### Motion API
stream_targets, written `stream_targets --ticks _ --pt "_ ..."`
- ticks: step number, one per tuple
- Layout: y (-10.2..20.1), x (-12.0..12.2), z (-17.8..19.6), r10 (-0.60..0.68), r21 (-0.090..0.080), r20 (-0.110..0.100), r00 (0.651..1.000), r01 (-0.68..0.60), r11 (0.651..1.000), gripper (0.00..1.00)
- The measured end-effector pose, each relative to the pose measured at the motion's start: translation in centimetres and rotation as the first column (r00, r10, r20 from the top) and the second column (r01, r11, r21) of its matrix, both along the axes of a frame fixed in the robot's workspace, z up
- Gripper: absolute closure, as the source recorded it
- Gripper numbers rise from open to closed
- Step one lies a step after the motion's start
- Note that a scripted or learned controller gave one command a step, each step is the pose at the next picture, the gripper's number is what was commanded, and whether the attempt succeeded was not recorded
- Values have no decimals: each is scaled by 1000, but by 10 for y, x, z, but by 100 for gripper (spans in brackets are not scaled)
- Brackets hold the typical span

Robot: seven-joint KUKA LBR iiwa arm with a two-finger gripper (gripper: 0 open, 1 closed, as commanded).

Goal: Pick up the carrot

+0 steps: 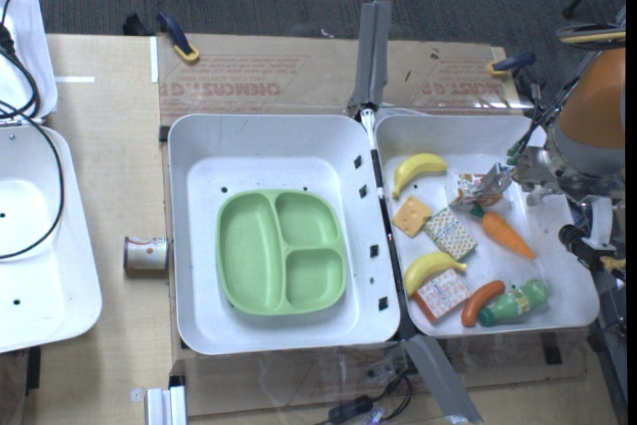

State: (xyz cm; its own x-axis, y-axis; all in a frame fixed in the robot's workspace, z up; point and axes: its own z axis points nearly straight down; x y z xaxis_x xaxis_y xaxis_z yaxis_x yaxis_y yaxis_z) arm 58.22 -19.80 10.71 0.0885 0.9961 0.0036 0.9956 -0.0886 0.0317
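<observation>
Inside right bin (418,130), carrot (509,234)

The carrot (509,234) lies in the right bin (567,314), plate (283,252) in the left bin (189,244).

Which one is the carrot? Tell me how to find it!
Look in the right white bin, on its right side. The carrot lies slanted there, beside the checkered packet. It is the pointy orange one with a green end; the sausage below is redder and rounded.
</observation>
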Motion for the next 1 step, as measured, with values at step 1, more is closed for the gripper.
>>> stream_targets --ticks 1 --pt "-12 9 108 373 2 -36 927 -373 928 0"
